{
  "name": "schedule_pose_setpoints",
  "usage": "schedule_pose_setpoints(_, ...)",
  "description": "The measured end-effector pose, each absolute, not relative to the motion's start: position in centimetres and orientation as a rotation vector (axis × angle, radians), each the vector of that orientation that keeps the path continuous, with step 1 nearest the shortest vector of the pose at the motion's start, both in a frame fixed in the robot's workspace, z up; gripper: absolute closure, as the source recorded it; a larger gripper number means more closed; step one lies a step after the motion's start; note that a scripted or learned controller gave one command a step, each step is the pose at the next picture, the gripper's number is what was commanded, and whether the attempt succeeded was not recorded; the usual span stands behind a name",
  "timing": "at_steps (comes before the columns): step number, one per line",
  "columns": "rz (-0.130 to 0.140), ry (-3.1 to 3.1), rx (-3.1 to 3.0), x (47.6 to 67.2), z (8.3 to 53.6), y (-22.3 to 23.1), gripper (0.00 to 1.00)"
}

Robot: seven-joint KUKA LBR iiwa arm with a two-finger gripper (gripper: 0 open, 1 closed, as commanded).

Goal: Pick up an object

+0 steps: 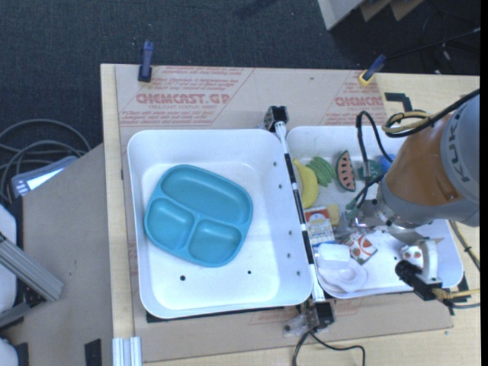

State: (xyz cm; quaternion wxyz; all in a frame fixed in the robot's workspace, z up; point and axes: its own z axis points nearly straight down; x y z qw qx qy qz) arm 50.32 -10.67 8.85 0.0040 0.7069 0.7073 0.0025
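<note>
Fingers of the gripper are hidden under the arm's wrist, so their opening cannot be told. They are lowered into the right bin, among a banana, a watermelon slice and a small carton. A blue plate is seen in the left bin.

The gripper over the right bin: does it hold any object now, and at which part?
It cannot be told. The gripper is low among the toys in the right bin, close to a small red and white item, with the arm covering it.
</note>
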Motion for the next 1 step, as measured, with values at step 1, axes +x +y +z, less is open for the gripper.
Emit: schedule_pose_setpoints(1,-0.001,2.223,2.221,52.98,18.45,-4.87,1.00)
